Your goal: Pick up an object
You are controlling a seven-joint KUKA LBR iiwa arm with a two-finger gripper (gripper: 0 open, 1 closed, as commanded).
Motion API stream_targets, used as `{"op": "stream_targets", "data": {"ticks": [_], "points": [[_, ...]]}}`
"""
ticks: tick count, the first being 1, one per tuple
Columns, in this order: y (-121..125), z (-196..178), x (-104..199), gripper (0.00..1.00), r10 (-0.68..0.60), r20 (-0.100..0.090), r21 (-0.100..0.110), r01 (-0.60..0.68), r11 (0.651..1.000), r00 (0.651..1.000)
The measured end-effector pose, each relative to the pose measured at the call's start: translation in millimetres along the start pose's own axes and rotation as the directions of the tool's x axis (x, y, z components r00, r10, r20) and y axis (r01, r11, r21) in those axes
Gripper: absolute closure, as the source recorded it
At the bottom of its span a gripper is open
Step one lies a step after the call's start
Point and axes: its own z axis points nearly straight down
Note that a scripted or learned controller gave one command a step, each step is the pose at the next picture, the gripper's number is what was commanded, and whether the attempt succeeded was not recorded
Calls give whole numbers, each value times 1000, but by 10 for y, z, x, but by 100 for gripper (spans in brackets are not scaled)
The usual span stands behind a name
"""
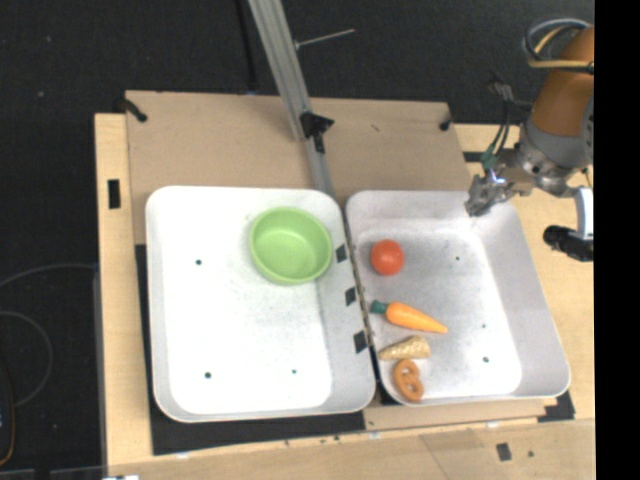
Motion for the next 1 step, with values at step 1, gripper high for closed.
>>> {"op": "stream_targets", "data": {"ticks": [1], "points": [[-29,-505,64,100,-6,-1,1,6,1000,1000]]}}
